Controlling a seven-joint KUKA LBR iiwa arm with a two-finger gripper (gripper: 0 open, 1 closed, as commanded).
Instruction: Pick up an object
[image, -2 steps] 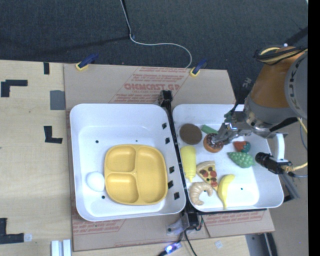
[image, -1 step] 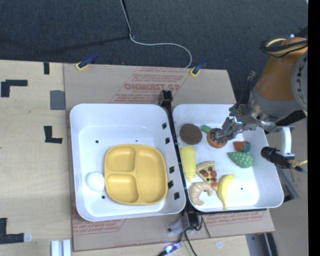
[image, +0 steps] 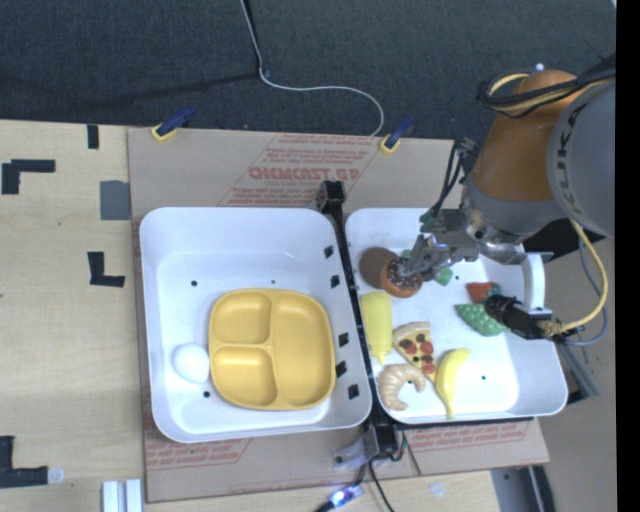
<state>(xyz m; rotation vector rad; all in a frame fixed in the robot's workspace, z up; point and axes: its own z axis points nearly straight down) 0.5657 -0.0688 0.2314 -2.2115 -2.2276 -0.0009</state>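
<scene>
Lying flat, round donut (image: 403, 279) under pincer (image: 420, 262)

Both bins (image: 160, 300) are white. The divided plate (image: 272, 350) is mustard yellow, the egg (image: 190, 362) white. The banana (image: 452, 378) is yellow, the croissant (image: 402, 384) tan, the pizza slice (image: 415, 343) red-spotted, the doughnut (image: 403, 278) brown with sprinkles.
</scene>
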